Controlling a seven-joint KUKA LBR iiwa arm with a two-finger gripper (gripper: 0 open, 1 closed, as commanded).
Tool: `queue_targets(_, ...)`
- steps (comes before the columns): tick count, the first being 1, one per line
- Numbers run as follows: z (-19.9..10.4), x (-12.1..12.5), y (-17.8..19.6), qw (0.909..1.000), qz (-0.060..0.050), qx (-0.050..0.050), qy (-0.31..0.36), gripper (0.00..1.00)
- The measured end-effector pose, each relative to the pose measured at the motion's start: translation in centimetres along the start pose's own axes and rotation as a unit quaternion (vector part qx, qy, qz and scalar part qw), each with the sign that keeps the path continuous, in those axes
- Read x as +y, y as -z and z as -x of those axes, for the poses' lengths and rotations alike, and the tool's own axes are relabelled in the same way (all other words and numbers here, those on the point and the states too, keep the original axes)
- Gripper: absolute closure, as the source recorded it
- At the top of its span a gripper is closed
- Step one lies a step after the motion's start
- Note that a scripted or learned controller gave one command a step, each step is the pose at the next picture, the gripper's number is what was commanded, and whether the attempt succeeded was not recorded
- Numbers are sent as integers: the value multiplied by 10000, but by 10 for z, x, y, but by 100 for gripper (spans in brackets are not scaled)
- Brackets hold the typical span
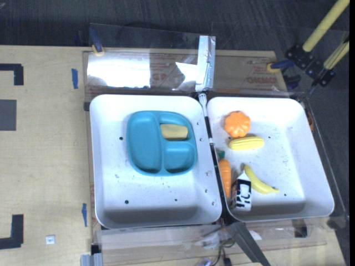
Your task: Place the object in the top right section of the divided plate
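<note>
A blue divided plate (151, 143) lies in the left white bin (111, 193). A yellow-tan, bun-like object (174, 132) rests in the plate's top right section. The right white bin (294, 148) holds an orange pumpkin (237, 123), a yellow corn cob (246, 143), a banana (258, 182), an orange carrot (225, 175) and a black-and-white box (242, 194).
A clear plastic panel (150, 65) stands behind the left bin. Yellow poles with black clamps (316, 43) stand at the top right. Blue tape marks (74, 77) dot the wooden bench on the left.
</note>
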State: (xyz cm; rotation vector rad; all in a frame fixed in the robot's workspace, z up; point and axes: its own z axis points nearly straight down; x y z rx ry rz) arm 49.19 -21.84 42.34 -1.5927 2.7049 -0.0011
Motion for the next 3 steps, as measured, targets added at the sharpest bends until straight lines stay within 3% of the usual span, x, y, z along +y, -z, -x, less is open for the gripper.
queue_targets(1, 6, -19, 13, 9878, -28, -5, 1555, 100)
queue_targets(2, 19, -40, 12, 9364, -21, -7, 3510, 100)
queue_targets(3, 20, -41, 24, 9369, -64, -13, 3495, 100)
